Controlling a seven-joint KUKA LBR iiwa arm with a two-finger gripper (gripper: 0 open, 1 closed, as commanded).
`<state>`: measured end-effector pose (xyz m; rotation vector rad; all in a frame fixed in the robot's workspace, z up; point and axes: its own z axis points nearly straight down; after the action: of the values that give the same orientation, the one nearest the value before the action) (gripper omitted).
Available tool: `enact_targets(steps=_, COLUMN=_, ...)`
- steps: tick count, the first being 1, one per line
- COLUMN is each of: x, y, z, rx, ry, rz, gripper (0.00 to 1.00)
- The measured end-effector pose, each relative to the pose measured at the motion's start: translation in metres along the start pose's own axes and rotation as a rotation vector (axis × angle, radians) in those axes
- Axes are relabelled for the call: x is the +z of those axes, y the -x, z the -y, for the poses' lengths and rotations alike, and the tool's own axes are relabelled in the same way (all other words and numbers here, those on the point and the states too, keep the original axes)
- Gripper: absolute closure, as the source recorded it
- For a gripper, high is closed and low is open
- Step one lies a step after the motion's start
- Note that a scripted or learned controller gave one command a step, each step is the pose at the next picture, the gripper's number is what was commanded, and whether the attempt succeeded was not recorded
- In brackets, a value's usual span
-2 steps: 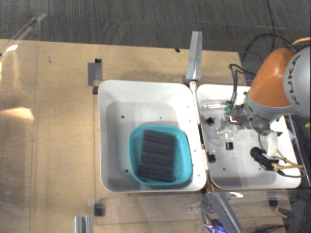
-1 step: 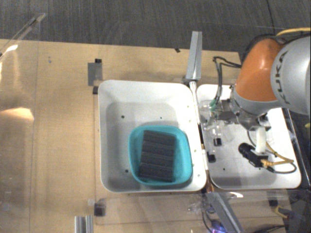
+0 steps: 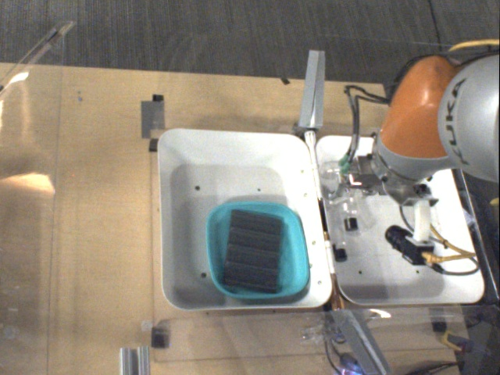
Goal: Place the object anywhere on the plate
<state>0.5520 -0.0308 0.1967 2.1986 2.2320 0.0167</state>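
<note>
— Camera view: where's the block [image 3: 253, 250]?
— Well apart from my gripper [image 3: 341, 180], lying on the teal plate [image 3: 295, 233] in the neighbouring bin [image 3: 176, 209]. I can't tell whether my gripper is spread or closed. Placing looks done, so next I'd simply back clear.

Two bins sit side by side on the counter [image 3: 86, 233]. In the left bin [image 3: 180, 178], toward its near right corner, rests the plate [image 3: 217, 233], and on the plate lies the ridged block [image 3: 253, 250]. The arm [image 3: 426, 119] hangs over the right bin [image 3: 375, 283], its claw [image 3: 348, 201] near that bin's left wall, just beside the divide between the bins.
</note>
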Motion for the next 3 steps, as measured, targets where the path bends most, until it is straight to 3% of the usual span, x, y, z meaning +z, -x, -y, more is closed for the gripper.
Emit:
enact_targets(steps=1, x=0.011, y=-0.066, z=0.005, rx=-0.096, ry=-0.007, rz=0.000, gripper=1.00)
enact_targets(steps=2, x=0.011, y=-0.066, z=0.005, rx=-0.094, ry=-0.007, rz=0.000, gripper=0.00)
enact_targets(steps=3, x=-0.101, y=0.002, z=0.039, rx=-0.127, ry=-0.004, rz=0.002, gripper=0.00)
